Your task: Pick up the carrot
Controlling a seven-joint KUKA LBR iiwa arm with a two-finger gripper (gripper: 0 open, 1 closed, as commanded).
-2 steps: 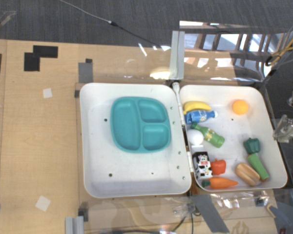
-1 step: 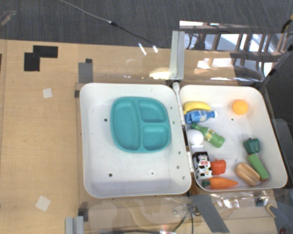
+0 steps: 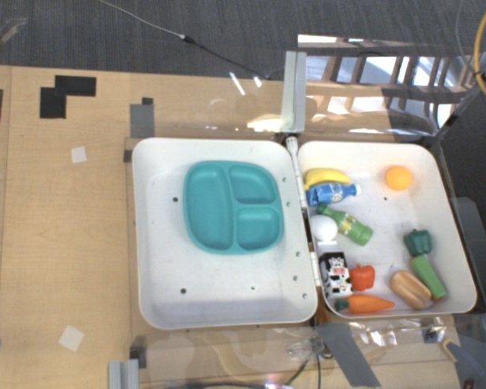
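Note:
The carrot (image 3: 370, 304) is orange and tapered, lying flat along the near edge of the right bin (image 3: 437, 177), its tip pointing right. A small red item (image 3: 362, 277) sits just behind it, and a black-and-white carton (image 3: 335, 275) stands to its left. A hot dog bun (image 3: 411, 289) lies just to its right.
The right bin also holds a banana (image 3: 326, 177), a blue pouch (image 3: 332, 193), a green bottle (image 3: 347, 226), a white egg (image 3: 323, 228), an orange (image 3: 398, 177) and a green pepper (image 3: 418, 241). A teal divided plate (image 3: 232, 206) sits in the left bin (image 3: 162, 282).

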